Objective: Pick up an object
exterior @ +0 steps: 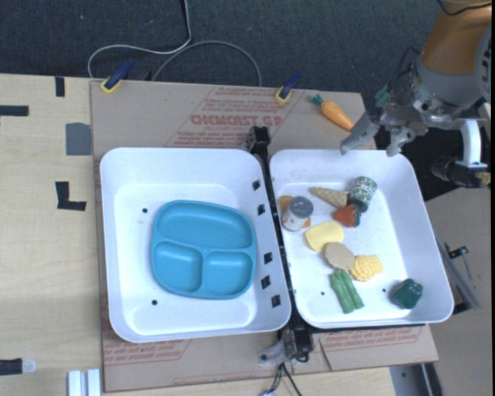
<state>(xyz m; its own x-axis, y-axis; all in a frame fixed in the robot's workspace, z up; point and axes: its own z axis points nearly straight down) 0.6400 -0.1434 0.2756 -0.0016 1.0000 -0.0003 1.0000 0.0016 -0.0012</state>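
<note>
The tool [378, 139] is seen spread open and unladen above the right bin [426, 221]; approach judged underway, descent onto the cob [366, 266] required.

A robotics lab: two white bins [115, 221] clamped on a cardboard sheet [223, 118] (printed red), black tape marks [66, 195], trailing cable [181, 23].

Open gripper [374, 141] above right bin [429, 246]
</note>
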